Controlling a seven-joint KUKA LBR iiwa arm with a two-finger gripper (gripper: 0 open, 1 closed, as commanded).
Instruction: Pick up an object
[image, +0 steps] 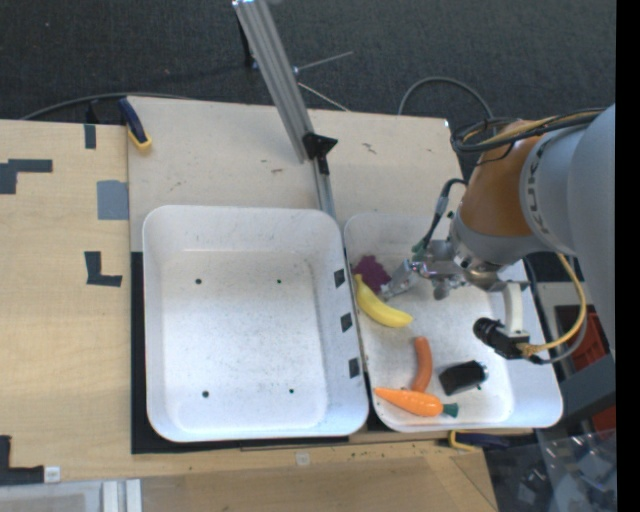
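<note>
My gripper (415, 290) hangs over the upper middle of the right bin (535, 400), open, with nothing between its fingers. Just left of it lie a yellow banana (381, 307) and a small purple object (372, 270), near the bin's left wall. Below the gripper lie a red-orange sausage (422, 363), an orange carrot with a green tip (410, 401) and a black block (462, 377). One fingertip (393, 288) is close to the banana's upper end; I cannot tell whether it touches.
The left bin (160, 300) stands beside the right one, sharing a raised divider. A grey metal pole (290, 90) slants in from the top to the bins' junction. The arm's orange band (495, 195) and cables (555, 320) overhang the right bin's right side.
</note>
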